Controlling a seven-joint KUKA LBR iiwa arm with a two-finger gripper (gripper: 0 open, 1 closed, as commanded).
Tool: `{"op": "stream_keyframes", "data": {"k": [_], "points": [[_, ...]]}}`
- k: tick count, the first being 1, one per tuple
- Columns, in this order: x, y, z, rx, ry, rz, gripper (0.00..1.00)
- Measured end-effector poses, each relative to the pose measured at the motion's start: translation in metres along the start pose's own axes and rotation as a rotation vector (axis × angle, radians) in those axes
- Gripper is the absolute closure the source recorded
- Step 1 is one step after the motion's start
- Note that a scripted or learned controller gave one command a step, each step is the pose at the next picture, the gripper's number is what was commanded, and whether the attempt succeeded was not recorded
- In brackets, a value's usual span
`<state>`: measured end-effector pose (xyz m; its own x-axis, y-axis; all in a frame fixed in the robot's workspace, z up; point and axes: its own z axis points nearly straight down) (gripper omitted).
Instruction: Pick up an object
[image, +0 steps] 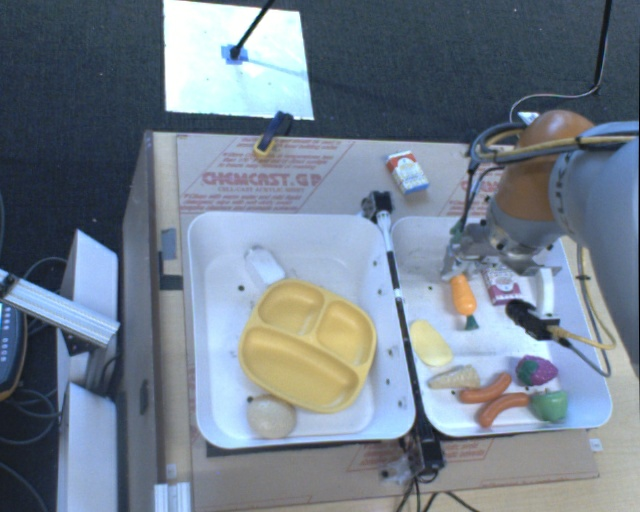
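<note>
My gripper (470, 264) hangs over the back of the right bin (590, 330), under the grey arm with its orange band. Just in front of it lies an orange carrot (462, 297) with a green tip, close to the gripper but apart from it as far as I can see. A red and white packet (503, 287) lies just to the carrot's right, partly under the wrist. Toward the bin's front sit a yellow slice (432, 343), a pale cheese wedge (455, 377), two sausages (488, 388), a purple fruit (537, 370) and a green pepper (549, 404).
The left bin (215, 300) holds a yellow divided tray (308, 343), a white piece (265, 266) behind it and a beige ball (270, 416) in front. A black ridge (396, 290) divides the bins. A small red carton (407, 171) lies on the board behind them.
</note>
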<state>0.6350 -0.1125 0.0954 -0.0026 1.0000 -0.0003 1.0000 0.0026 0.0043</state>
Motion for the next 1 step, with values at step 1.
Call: {"op": "stream_keyframes", "data": {"k": [1], "points": [[0.0907,-0.0048,-0.0906,-0.001,0.002,-0.002,1.0]]}}
